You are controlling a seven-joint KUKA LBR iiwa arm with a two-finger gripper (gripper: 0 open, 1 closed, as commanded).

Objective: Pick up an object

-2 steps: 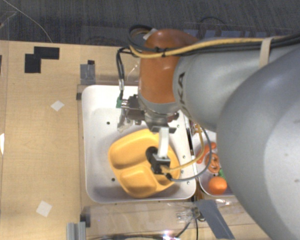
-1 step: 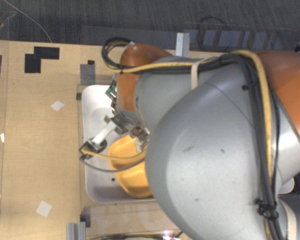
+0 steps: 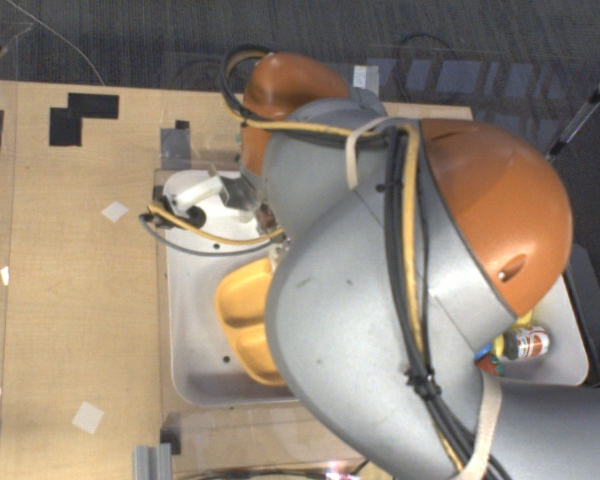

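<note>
bin on view's left, shallow white plastic (image 3: 185, 368), is holding a yellow rounded plastic object (image 3: 245, 303) (partly under the grey arm), its long axis running near-to-far | right white bin (image 3: 572, 366) is holding a small red-and-silver can (image 3: 530, 344) | gripper (image 3: 238, 193) is hanging over the left bin's far end; how open it is, I cannot tell

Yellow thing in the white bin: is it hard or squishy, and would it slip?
The yellow thing looks smooth and a bit shiny, so it is probably stiff plastic and could slip. Its rounded edges may let it slide along the bin when pushed. The arm covers part of it.
</note>
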